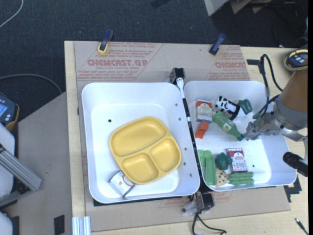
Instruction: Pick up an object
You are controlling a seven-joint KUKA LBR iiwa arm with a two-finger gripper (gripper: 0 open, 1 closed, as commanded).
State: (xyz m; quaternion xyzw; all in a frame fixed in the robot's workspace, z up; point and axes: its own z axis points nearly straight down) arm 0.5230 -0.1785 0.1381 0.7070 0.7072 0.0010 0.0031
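My gripper (251, 130) hangs low over the right side of the right bin (254, 89), on the grey arm with the orange band that comes in from the right. Just left of it lies a green bottle (228, 123), tilted, its lower end close to the gripper tip; I cannot tell whether they touch. Around the bottle lie a black-and-white toy cow (224, 103), a dark green piece (244, 105), a white and orange carton (204, 110) and an orange block (201, 129).
At the near end of the right bin lie a red and white box (237, 160), green pods (208, 163), a dark green lump (223, 160) and green beans (240, 179). The left bin (98, 102) holds a yellow divided plate (145, 150) and a small carton (121, 182).
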